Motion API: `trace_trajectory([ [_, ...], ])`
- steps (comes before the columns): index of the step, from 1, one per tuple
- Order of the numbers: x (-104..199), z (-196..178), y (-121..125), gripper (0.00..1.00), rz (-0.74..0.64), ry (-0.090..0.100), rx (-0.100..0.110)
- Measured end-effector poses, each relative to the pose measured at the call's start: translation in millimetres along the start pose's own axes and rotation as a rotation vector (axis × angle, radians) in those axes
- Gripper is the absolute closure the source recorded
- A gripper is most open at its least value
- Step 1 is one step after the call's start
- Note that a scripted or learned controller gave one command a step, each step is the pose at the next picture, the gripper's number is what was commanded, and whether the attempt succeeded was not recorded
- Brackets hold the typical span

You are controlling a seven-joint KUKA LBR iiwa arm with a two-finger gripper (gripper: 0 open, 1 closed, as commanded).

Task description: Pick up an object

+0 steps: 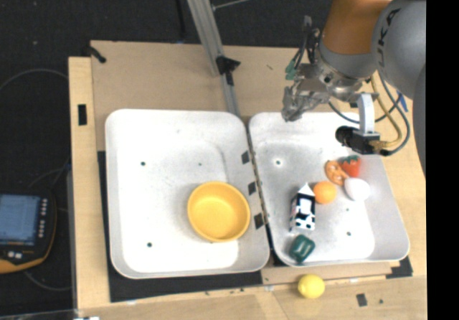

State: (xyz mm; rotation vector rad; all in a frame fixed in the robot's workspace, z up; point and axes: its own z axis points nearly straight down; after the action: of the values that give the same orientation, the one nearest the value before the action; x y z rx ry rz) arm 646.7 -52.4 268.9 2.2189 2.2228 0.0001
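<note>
The right bin (283, 146) holds a black-and-white milk carton (303, 211), a green block (302, 247), an orange ball (325, 193), a white egg-shaped item (356, 189) and a red and orange toy (343, 166). A yellow bowl (219, 211) sits in the left bin (143, 139). My gripper (292, 110) hangs over the back left corner of the right bin, well away from the objects, with nothing seen between its fingers.
A yellow lemon-like ball (310, 285) lies on the bench in front of the right bin. A slanted metal rail (208, 24) runs behind the bins. A handheld pendant (25, 229) rests at far left.
</note>
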Motion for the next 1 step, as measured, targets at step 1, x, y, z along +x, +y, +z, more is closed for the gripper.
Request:
trace_trajectory([
  [1,56.6,-2.2,12.7,1.0,-0.005,0.001,-0.002],
])
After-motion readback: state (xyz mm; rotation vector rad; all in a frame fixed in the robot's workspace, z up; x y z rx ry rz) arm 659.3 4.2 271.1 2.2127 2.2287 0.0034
